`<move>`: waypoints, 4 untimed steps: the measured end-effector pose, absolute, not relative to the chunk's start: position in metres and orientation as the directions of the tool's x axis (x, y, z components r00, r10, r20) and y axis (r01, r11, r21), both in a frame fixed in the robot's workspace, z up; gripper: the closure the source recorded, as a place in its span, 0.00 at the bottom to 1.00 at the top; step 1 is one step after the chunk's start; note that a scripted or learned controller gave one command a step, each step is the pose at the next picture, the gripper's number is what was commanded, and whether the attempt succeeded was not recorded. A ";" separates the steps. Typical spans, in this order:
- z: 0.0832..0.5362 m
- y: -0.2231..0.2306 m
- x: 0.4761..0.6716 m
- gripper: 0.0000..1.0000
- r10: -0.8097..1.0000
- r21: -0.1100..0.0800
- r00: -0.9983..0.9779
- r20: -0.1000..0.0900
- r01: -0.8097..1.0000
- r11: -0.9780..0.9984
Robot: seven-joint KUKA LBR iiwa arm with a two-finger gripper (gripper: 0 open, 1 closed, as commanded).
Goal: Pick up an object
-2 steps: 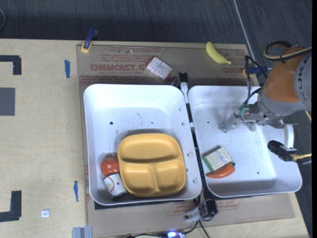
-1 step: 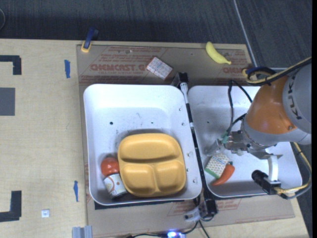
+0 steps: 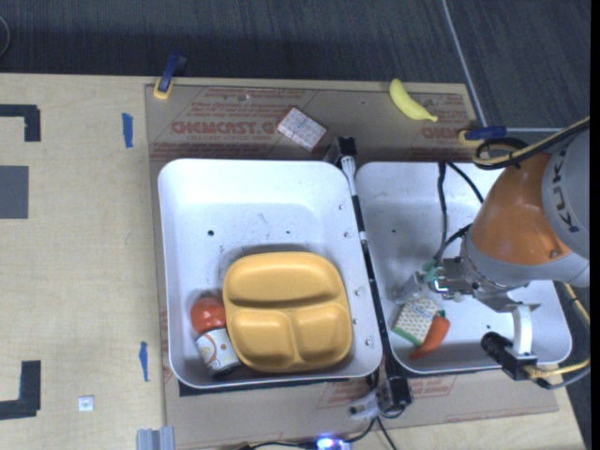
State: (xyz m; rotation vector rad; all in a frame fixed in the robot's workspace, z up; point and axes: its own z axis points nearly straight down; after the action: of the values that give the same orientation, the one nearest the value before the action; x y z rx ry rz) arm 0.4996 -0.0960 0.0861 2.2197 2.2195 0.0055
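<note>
Carrot (image 3: 432,334) just below-left of end effector (image 3: 439,284), right bin (image 3: 403,195).

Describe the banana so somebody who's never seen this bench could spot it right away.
Start at the two white bins side by side on the bench, then look beyond the far rim of the right-hand one. There, on the brown board the bins sit on, lies the banana, outside both bins. It is small, curved and bright yellow, unlike the flat pale card further left on the same board.
</note>
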 end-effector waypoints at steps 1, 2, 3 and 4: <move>0.086 -0.093 0.481 0.00 1.000 0.005 0.000 0.000 1.000 0.000; 0.096 -0.093 0.483 1.00 1.000 0.009 0.001 0.000 1.000 -0.001; 0.096 -0.093 0.482 0.00 1.000 0.009 0.000 0.000 1.000 0.000; 0.086 -0.092 0.480 0.00 1.000 0.003 0.000 0.001 1.000 0.000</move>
State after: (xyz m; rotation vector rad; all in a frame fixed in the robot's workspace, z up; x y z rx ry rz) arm 0.4803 -0.0921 0.0861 2.2209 2.2203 0.0039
